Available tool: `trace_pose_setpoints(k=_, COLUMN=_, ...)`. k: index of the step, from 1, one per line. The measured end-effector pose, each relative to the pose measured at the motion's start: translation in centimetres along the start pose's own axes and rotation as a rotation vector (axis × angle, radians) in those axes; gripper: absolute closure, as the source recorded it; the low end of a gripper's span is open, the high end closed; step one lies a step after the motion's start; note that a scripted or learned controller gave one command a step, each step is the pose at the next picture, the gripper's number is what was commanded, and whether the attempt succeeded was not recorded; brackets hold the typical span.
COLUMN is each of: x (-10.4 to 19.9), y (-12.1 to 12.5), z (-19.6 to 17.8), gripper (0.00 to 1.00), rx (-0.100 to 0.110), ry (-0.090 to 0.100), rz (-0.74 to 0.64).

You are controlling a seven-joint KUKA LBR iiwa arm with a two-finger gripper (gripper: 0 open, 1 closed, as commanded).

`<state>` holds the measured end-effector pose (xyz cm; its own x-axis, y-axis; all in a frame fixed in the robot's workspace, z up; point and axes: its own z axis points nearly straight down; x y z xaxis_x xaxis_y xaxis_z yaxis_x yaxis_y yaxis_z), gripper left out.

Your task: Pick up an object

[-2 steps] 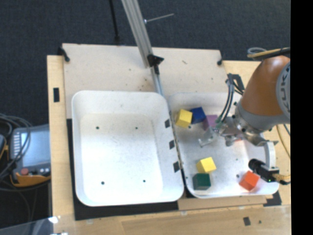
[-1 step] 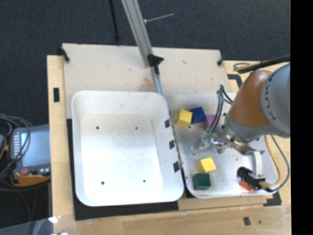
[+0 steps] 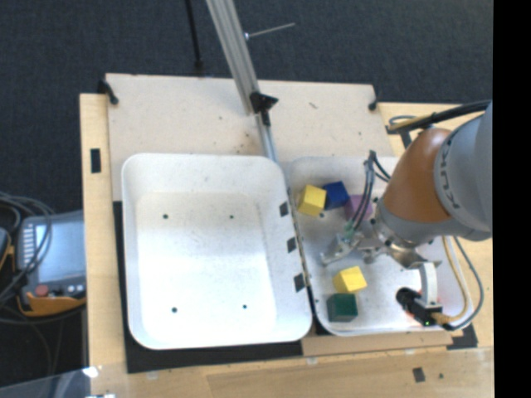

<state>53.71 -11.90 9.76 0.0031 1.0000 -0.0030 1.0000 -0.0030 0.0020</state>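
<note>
Yellow cube (image 3: 350,279) just beside hand (image 3: 344,250), green block (image 3: 341,307) at bin rim (image 3: 309,301)

Robot arm (image 3: 460,172): a thick, rounded grey casing with a smooth, slightly glossy surface. Orange band (image 3: 419,181): a broad, bulging ring of copper-orange below the grey casing, narrowing toward the wrist. Wrist (image 3: 398,237): a paler grey-white collar beneath the band. Cables (image 3: 372,172): thin dark wires looping out beside the band, with pale tubing curving down behind the wrist. Claw (image 3: 353,243): a small assembly of silver-grey metal parts, thin and angular; finer detail is too small to make out.
</note>
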Motion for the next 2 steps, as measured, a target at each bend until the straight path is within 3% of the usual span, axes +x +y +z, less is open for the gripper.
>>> trace_pose_setpoints(k=1, x=0.0, y=0.1, z=-1.2, gripper=1.0, rx=-0.004, ry=0.003, rz=0.007)
trace_pose_setpoints(k=2, x=-0.4, y=0.6, z=-5.6, gripper=1.0, rx=-0.004, ry=0.002, rz=-0.002)
